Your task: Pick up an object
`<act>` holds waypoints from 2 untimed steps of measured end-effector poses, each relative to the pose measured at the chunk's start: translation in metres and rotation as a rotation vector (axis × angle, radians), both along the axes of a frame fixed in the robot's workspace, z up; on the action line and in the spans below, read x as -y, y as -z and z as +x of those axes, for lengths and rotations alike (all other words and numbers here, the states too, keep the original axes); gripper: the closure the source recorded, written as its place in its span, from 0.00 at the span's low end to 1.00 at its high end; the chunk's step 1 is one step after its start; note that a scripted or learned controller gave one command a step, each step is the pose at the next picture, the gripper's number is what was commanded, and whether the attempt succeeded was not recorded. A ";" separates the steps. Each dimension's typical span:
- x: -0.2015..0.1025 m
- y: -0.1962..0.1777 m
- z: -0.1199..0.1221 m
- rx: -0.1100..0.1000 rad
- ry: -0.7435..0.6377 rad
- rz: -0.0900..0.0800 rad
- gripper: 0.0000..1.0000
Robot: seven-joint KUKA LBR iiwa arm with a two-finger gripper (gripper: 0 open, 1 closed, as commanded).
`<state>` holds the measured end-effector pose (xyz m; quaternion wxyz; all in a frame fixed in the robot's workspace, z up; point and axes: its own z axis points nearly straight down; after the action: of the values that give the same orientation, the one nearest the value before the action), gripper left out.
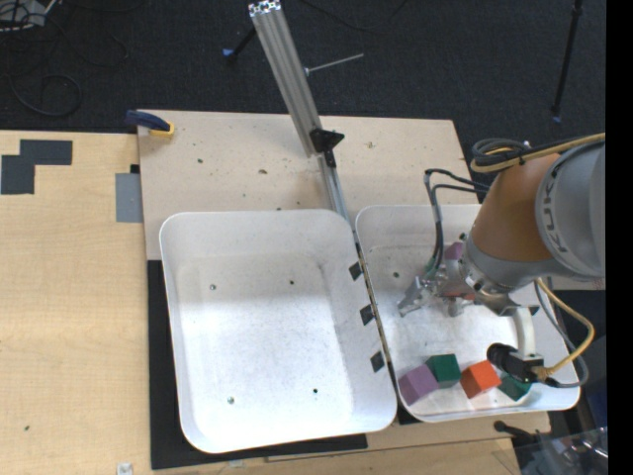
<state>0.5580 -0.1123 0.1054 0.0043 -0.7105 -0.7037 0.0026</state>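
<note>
my gripper [415,298]: over the right bin [396,228], nothing seen in it, jaw state I cannot tell | blocks: purple [416,382], green [444,368], orange [481,377] lie in a row near the front wall, toward the camera from me | nearest: green

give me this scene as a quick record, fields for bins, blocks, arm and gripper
bins: left bin and right bin, white, side by side
blocks: purple block, green block, orange block, clustered near the right bin's front edge
other item: dark green piece right of the orange block, partly hidden
arm: grey with orange band, reaching in from the right over the right bin
gripper: gripper above the right bin's middle, behind the blocks; nothing seen between its fingers
finger state: cannot tell
</note>
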 end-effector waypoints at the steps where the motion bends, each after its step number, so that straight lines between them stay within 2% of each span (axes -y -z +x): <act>1: 0.002 -0.013 0.001 0.005 0.010 -0.002 1.00; 2: -0.002 -0.056 0.002 0.011 -0.003 -0.002 1.00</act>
<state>0.5601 -0.1104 0.1613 -0.0002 -0.7095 -0.7047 -0.0005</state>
